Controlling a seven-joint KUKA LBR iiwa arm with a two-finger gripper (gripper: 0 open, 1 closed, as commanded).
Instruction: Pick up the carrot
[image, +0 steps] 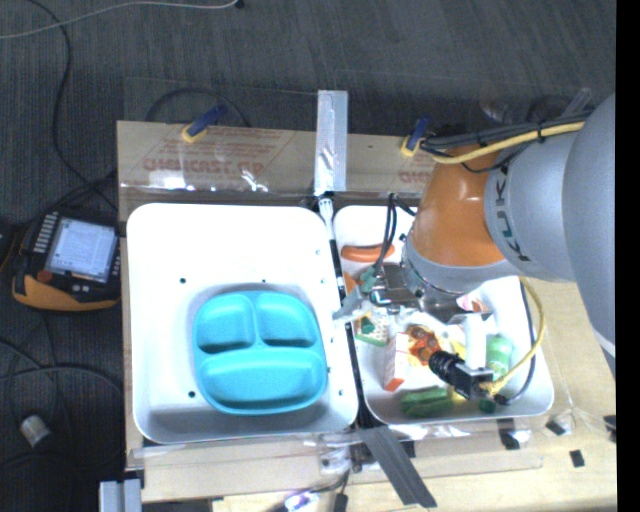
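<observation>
Grey arm links (585, 215) with the orange band (455, 215) are seen closest to the lens, reaching over the right bin (540, 400), where the gripper (385, 300) is lowered near that bin's left wall among a clutter of small items; whether it is wide, narrow or holding anything cannot be told. An orange piece taken to be the carrot (362, 252) is found at the right bin's far left corner, just beside the gripper. A blue compartment tray (262, 350) is set in the left bin (160, 260).
</observation>
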